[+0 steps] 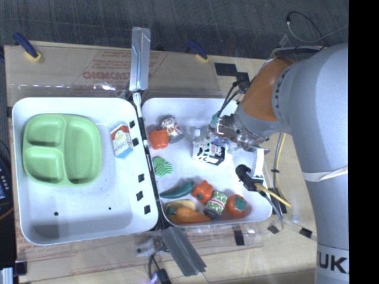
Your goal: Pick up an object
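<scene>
Toys lie scattered in the right bin (177, 106), and a black-and-white patterned toy (211, 152) sits near its middle, directly beneath the hand (220, 130). It looks like the likely target, though that is only a guess. The hand hangs low over it, touching or nearly touching its top edge; whether the hand is released or clenched cannot be told from this angle, and nothing is visibly held. Nearby are a striped ball (170, 126), an orange lump (159, 138) and a green ridged piece (163, 167); along the near wall crowd a green pepper (178, 189), a carrot (188, 216) and a tomato (237, 205). The left bin (77, 223) holds a green divided plate (62, 149) and a small carton (121, 141). Risk: the flat toy may slide or tip instead of being gripped.
</scene>
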